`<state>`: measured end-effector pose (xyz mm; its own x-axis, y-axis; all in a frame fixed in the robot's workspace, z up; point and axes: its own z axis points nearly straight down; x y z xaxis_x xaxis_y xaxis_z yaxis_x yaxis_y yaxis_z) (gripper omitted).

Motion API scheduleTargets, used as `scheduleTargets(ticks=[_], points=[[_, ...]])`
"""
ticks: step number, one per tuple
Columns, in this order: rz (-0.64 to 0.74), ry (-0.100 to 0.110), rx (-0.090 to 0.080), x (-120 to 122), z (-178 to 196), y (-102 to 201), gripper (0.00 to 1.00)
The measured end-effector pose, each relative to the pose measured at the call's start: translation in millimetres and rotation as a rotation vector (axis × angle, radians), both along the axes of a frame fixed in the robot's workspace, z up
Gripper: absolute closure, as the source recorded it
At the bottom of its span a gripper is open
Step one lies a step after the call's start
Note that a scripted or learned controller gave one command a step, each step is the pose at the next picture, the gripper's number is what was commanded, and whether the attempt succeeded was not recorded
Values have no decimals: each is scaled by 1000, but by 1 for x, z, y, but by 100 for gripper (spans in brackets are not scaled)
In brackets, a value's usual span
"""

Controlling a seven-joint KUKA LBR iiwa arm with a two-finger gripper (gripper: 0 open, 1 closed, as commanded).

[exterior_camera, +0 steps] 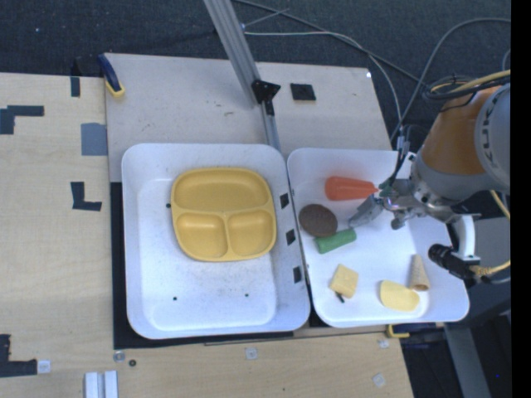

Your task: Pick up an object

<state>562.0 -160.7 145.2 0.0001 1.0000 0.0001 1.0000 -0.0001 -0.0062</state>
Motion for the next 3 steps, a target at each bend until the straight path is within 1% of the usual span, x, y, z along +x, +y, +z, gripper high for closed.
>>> scheduleTargets(ticks=[1, 2, 3], points=[[-2, -6, -1, -2, -50, -10, 0], [2, -10, 1, 0, -36, -8, 100], [1, -8, -1, -9, 21, -9, 100]])
